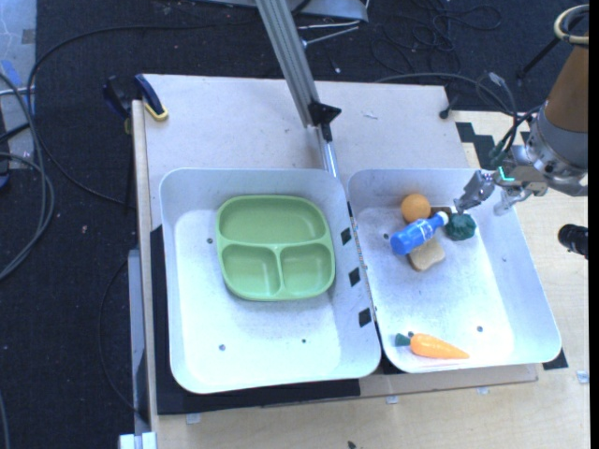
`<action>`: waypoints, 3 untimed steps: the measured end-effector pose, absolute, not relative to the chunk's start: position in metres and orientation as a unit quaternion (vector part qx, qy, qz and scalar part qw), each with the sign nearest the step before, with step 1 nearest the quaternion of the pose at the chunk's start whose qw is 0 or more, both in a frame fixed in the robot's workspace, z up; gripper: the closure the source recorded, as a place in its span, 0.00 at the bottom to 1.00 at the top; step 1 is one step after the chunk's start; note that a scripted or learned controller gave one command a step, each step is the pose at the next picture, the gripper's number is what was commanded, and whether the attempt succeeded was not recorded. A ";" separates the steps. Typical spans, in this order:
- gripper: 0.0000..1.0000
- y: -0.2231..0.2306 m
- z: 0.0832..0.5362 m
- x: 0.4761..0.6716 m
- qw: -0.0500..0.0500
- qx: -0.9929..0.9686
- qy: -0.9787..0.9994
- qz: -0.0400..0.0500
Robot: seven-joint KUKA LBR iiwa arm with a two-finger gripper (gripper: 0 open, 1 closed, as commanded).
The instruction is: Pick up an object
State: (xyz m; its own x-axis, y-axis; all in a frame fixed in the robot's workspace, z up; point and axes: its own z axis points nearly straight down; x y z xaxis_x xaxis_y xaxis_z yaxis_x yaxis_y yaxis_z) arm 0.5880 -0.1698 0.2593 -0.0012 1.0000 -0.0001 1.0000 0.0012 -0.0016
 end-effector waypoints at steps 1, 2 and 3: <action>0.00 -0.170 0.260 0.589 0.000 -0.707 -0.708 0.000; 0.00 -0.173 0.204 0.597 0.002 -0.707 -0.707 0.002; 0.00 -0.167 0.144 0.603 0.002 -0.706 -0.708 0.002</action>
